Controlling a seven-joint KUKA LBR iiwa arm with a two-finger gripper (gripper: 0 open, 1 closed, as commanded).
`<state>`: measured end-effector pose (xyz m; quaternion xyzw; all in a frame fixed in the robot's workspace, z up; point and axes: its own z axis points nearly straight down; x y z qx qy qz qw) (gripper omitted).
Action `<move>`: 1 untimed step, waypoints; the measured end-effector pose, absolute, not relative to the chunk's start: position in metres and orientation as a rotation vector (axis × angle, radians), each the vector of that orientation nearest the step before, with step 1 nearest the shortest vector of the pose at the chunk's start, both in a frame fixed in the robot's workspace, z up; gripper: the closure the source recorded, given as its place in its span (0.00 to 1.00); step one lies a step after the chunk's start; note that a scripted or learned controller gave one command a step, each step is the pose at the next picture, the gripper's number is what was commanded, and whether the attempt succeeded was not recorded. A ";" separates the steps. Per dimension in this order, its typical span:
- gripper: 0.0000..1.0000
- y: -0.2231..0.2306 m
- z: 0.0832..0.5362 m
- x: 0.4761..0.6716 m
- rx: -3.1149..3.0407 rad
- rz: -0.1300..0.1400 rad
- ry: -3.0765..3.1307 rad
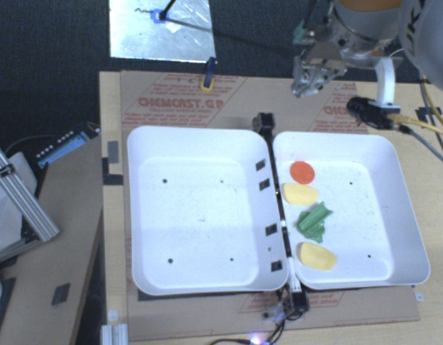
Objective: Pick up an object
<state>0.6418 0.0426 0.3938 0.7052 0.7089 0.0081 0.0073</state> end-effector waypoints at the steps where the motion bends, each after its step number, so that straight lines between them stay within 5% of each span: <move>1: 1.00 -0.089 0.420 0.586 2.228 0.000 2.202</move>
